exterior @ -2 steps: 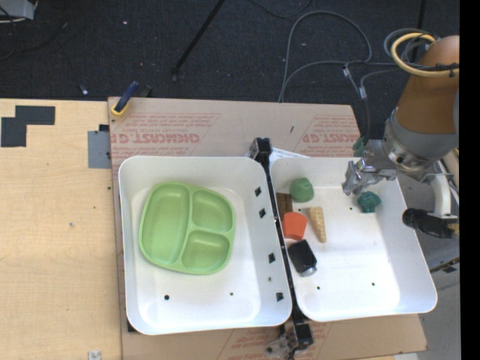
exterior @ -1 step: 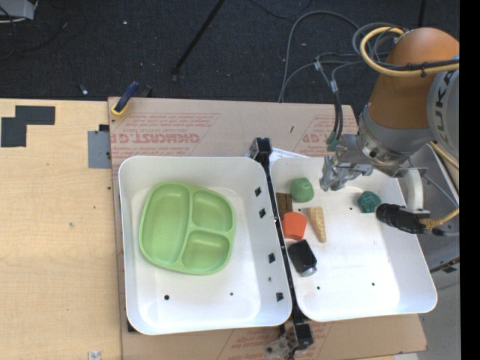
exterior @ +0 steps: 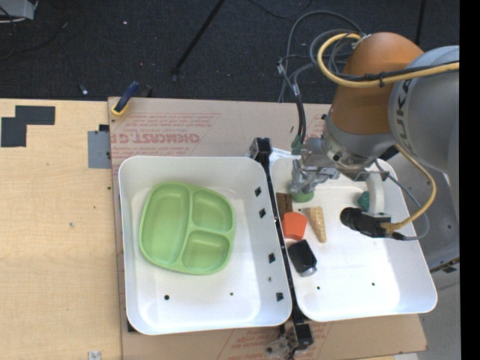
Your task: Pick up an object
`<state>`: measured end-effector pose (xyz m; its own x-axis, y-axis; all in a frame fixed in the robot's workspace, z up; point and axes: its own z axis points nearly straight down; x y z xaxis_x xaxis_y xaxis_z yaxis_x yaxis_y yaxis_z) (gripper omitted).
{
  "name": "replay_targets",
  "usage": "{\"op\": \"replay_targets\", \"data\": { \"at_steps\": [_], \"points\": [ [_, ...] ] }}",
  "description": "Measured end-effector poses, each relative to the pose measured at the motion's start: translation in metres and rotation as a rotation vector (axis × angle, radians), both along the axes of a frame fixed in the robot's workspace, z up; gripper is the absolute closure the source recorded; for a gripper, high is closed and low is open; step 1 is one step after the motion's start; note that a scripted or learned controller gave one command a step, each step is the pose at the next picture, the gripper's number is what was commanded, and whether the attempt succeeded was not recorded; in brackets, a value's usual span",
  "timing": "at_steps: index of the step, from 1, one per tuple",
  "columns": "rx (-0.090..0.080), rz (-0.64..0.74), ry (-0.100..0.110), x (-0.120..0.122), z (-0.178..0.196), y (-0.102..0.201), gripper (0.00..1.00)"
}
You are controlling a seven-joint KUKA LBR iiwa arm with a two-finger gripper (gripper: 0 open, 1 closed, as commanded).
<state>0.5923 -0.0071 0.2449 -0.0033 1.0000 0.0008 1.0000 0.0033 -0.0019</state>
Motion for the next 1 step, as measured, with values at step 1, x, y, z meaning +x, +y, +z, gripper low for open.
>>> {"op": "replay_targets", "data": {
  "at_steps": [1],
  "points": [
    [0.0,0.0,0.0,-0.0033,-0.0075,0.049,1.0]
  ]
}}
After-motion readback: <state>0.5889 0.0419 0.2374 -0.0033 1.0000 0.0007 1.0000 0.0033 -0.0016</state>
